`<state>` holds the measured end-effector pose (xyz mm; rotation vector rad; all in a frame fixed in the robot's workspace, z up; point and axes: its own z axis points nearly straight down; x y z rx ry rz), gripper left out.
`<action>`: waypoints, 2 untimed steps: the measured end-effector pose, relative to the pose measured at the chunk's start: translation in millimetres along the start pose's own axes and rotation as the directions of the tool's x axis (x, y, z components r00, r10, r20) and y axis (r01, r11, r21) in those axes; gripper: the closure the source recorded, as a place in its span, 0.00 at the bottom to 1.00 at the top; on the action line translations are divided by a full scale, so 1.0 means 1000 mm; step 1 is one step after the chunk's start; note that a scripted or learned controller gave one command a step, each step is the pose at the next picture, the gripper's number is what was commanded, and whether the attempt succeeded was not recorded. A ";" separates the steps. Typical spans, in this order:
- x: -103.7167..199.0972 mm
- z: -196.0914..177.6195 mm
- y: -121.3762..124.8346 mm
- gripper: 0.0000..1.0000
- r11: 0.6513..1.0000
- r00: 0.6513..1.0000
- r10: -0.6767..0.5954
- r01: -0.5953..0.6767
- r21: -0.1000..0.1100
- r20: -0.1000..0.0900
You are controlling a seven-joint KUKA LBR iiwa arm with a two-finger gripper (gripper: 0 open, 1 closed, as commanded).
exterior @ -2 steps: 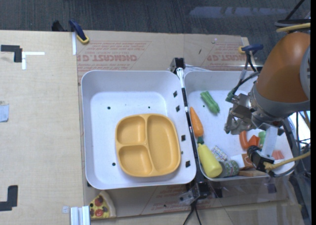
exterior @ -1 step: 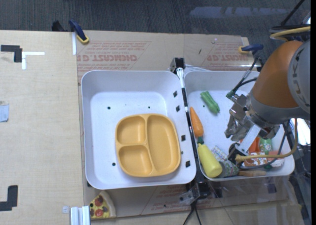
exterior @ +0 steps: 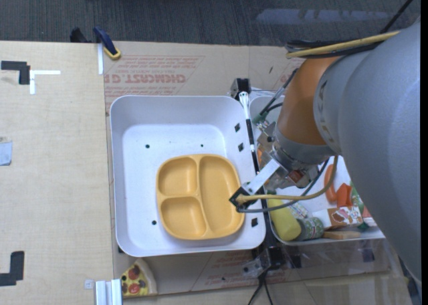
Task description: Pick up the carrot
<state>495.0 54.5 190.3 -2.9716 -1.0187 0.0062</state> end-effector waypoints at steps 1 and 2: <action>0.017 -0.001 -0.043 1.00 0.941 0.941 0.338 -0.338 0.000 -0.002; 0.056 -0.019 -0.099 1.00 0.895 0.895 0.446 -0.446 -0.001 -0.003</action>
